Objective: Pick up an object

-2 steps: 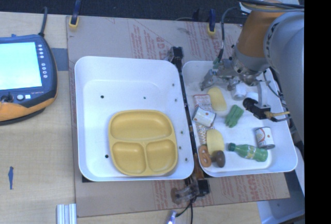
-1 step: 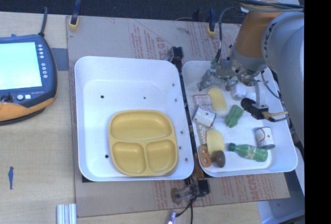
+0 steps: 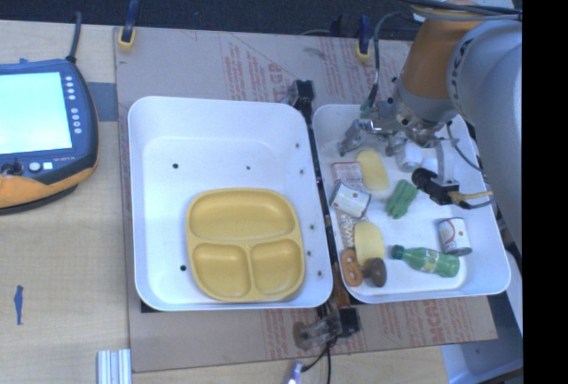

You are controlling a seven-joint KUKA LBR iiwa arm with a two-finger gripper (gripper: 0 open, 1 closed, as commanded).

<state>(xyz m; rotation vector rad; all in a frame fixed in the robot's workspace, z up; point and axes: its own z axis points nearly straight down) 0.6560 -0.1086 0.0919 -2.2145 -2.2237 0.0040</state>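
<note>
Over the far end of the right bin (image 3: 497,285), the tool (image 3: 383,129) hangs low with its fingers apart and nothing between them, just beyond a pale yellow block (image 3: 373,171). That block lies touching a small carton (image 3: 350,199) and close to a green piece (image 3: 401,198). Crowding is the risk: a descent could nudge a neighbour, or the fingers could close on an edge that slips.

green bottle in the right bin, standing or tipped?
Tipped. The green bottle lies on its side on the floor of the right bin, with its dark cap end pointing toward the left bin.
</note>
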